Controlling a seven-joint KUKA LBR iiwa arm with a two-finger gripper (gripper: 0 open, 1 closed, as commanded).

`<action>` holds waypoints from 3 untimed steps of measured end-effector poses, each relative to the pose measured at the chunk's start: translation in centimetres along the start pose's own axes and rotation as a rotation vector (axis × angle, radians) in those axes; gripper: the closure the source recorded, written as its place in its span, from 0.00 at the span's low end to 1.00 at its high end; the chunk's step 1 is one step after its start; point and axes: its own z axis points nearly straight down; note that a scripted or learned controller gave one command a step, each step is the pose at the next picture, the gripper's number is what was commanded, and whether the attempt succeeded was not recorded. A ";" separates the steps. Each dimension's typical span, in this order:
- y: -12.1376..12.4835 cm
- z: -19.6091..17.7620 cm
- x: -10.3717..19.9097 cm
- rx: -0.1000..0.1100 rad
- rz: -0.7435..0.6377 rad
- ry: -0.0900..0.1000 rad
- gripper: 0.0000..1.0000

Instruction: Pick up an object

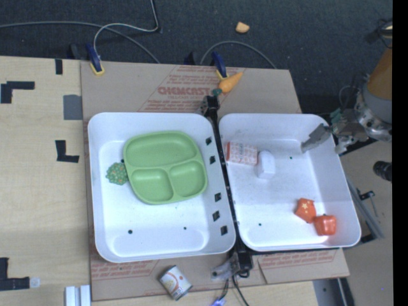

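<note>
the gripper [324, 138] hangs at the right edge of the right bin [331, 190], right of frame centre, and whether it is apart or together i cannot tell. inside that bin lie a red-striped packet [241, 153], a white block [266, 164], and two orange-red pieces [315, 217] toward the lower right. the left bin [105, 190] holds a green divided plate [164, 166].
</note>
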 end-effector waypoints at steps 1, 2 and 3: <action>-5.4 11.3 -1.3 0.003 0.001 0.001 0.00; -9.2 14.7 4.1 -0.004 0.001 -0.001 0.00; -9.1 13.7 4.0 -0.007 0.001 -0.003 1.00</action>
